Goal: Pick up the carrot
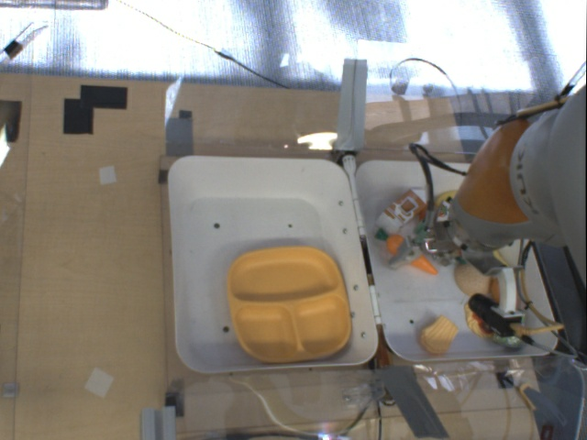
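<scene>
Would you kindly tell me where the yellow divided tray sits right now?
The yellow divided tray lies in the left white bin, toward its front right corner, beside the wall shared with the right bin.

Gripper down in my right bin

My gripper [424, 246] sits low among the clutter, an orange carrot [422, 265] just beside its tip; a yellow divided plate [289, 302] lies in the left bin [197, 246].
</scene>
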### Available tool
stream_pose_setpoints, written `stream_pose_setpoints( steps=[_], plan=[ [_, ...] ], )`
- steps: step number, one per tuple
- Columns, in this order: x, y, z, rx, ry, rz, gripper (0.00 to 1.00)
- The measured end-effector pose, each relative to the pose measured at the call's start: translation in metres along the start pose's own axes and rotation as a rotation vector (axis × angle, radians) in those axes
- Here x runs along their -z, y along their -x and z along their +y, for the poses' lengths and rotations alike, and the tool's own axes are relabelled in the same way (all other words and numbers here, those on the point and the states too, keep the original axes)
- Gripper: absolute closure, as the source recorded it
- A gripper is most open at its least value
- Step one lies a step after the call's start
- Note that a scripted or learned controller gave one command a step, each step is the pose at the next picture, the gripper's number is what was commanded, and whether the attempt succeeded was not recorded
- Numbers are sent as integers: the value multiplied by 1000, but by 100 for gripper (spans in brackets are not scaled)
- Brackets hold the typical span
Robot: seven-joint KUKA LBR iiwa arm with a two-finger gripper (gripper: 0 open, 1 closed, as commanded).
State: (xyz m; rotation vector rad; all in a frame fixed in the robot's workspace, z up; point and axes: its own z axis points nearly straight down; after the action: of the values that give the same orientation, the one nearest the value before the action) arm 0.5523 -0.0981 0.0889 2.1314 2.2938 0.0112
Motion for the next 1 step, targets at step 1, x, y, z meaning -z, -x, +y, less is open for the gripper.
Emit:
stream_pose_setpoints(
  steps=[1],
  plan=[
    [12,-2,3,9,7,0,100]
  ],
)
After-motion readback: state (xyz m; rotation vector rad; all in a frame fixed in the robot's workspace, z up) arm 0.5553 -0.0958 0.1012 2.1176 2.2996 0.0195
